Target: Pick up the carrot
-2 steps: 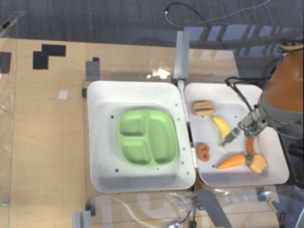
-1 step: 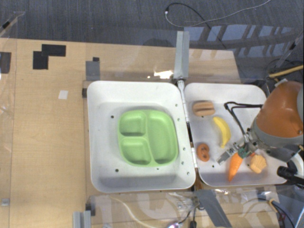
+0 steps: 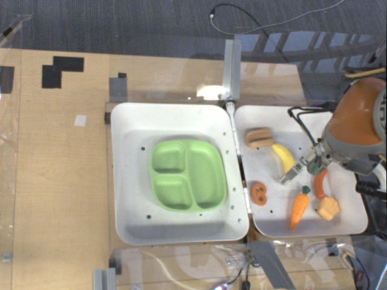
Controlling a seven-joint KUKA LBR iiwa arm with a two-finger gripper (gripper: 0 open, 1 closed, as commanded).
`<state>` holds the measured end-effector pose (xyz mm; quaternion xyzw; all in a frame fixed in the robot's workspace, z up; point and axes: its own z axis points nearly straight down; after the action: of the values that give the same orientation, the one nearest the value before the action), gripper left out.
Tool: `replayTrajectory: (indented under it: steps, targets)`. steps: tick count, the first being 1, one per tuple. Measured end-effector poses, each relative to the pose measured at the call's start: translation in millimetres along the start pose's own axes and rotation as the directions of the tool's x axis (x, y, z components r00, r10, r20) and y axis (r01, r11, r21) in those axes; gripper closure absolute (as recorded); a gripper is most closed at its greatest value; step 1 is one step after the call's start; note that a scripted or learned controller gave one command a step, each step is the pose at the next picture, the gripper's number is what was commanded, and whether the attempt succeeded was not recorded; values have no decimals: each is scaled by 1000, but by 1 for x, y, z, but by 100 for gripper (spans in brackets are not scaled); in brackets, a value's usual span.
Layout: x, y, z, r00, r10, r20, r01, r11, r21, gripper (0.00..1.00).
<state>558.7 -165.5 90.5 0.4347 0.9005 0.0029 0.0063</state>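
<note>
In the right bin point(image 3: 347, 222) we find the carrot point(image 3: 299, 209) lying near the front, orange with a green top, its tip pointing toward the front edge. Our gripper point(image 3: 296, 171) hangs just above and behind it, next to the banana point(image 3: 282, 157); nothing sits between its fingers, though we cannot tell how wide they stand. A sausage point(image 3: 320, 182), a hot dog bun point(image 3: 260, 138) and a round orange slice point(image 3: 259, 193) lie nearby. The left bin point(image 3: 127, 222) holds a green divided plate point(image 3: 186, 174).
</note>
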Motion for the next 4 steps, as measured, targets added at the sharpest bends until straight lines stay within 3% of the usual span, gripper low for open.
replayTrajectory:
  steps: [1,2,3,4]
  targets:
    - [11,-80,-47,992,122,-3,-122,992,7,0]
    - [57,-29,-47,999,53,-5,-53,999,7,0]
    - [74,-28,-1,997,83,3,-83,997,1,0]
    - [27,-6,-58,1000,22,-3,-22,1000,6,0]
